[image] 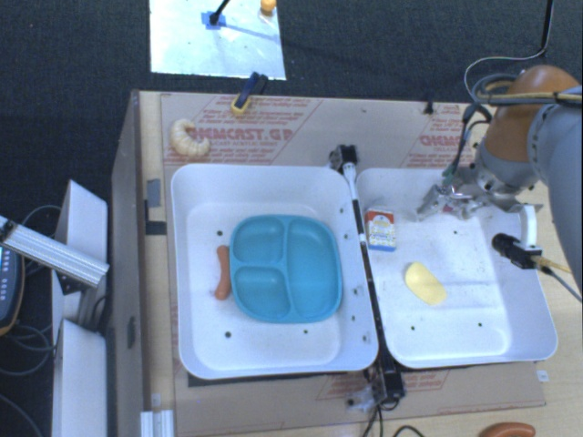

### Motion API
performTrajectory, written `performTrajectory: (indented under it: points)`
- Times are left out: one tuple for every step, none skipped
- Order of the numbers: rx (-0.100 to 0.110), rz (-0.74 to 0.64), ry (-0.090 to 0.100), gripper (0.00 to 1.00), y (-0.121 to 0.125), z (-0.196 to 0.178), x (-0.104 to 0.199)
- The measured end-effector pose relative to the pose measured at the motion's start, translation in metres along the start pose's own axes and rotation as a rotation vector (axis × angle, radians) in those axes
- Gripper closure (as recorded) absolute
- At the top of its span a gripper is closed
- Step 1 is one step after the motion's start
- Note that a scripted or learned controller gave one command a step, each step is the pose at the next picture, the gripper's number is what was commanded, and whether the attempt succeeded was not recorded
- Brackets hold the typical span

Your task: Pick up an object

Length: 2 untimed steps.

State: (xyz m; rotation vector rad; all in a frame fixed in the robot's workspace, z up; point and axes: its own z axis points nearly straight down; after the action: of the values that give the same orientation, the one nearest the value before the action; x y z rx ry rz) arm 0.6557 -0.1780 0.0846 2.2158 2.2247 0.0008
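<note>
on the far left of the bench a pale curled toy (189, 138) lies on the brown board (273, 130), outside the bins, with a yellow and dark clip (246, 94) further along the board's top edge. the left bin (196, 335) holds an orange sausage (222, 272) lying lengthwise, just beside the left edge of a blue divided tray (285, 269) that sits flat in the middle of the bin. in the right bin (519, 340), a small red and white carton (380, 228) rests near the rail between the two bins, and a yellow lemon-like lump (424, 283) lies below and to the right of it, well apart from the walls. the arm (533, 126) comes in from the right, and its gripper (448, 200) hangs over the upper part of the right bin, above and to the right of the carton. nothing sits between its fingers; whether they are spread or closed i cannot tell.
</note>
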Motion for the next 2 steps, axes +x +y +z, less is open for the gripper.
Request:
performTrajectory:
  points:
    - [-0.002, -0.001, 0.0, 0.0, 0.014, -0.031, 0.017]
    - [0.017, 0.005, 0.005, 0.0, 0.011, -0.003, -0.002]
